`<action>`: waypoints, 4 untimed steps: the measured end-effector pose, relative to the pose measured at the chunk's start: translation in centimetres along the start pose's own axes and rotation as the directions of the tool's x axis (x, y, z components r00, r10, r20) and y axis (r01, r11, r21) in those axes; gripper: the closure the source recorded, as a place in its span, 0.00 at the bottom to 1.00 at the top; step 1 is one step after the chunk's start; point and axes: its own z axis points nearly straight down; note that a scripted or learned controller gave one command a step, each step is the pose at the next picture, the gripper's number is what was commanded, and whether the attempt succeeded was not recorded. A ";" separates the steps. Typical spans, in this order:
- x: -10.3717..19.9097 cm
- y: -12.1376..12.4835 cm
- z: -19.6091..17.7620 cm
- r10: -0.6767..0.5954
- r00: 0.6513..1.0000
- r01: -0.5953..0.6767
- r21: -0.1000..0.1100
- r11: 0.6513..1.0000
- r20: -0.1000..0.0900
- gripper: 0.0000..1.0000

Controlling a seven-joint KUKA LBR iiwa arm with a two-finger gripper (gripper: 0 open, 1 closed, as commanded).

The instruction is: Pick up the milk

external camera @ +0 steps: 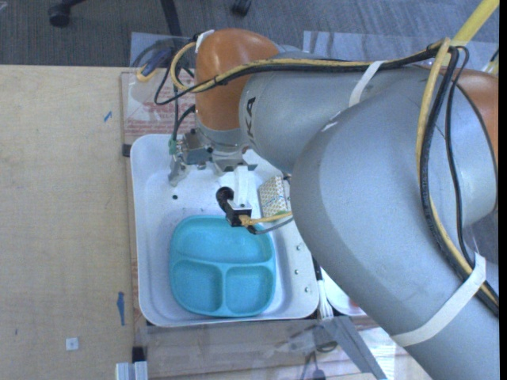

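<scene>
The milk (273, 196), seemingly a patterned carton, lies by the bin's (150, 236) right edge, beside the end effector (179, 168); I cannot tell its state.

My arm (380, 180) covers nearly all of the right bin (334, 295), leaving a white sliver at its near-left corner. It also hides the left bin's (150, 236) far-right corner. My wrist partly covers my gripper (177, 165). A mesh-patterned thing (273, 196) at that bin's right edge lies half under my arm; I cannot tell what it is.

Speckled milk carton (273, 196), half hidden
</scene>
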 end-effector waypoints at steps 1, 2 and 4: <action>0.2 0.1 -0.9 -0.002 1.000 0.002 -0.002 1.000 -0.002 1.00; 0.2 0.2 -1.6 -0.003 1.000 0.003 -0.002 1.000 -0.001 1.00; -12.6 -2.9 -9.2 0.144 0.990 -0.144 0.013 0.989 0.002 1.00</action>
